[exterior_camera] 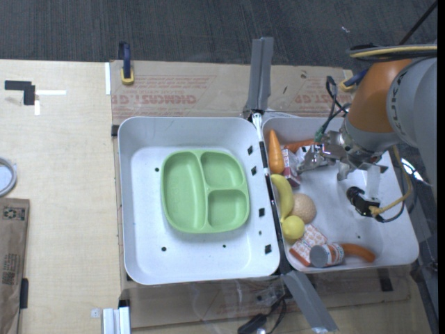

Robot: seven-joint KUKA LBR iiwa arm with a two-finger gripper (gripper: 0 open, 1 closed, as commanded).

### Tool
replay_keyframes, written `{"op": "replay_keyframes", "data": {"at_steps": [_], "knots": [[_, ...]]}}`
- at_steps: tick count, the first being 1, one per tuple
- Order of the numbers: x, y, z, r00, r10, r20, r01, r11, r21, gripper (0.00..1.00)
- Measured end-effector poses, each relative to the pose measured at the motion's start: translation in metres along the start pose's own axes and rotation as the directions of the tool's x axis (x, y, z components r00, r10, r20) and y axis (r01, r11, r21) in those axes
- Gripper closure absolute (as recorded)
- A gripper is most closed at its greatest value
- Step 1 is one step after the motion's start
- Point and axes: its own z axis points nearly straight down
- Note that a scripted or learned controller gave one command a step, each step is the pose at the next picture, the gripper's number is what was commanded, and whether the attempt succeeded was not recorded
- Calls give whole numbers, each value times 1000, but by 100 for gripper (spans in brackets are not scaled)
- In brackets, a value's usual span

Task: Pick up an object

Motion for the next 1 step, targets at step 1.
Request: {"op": "replay_keyframes", "data": {"at_steps": [1], "knots": [[-7,32,7,996,-90,-11,90,993,71,0]]}}
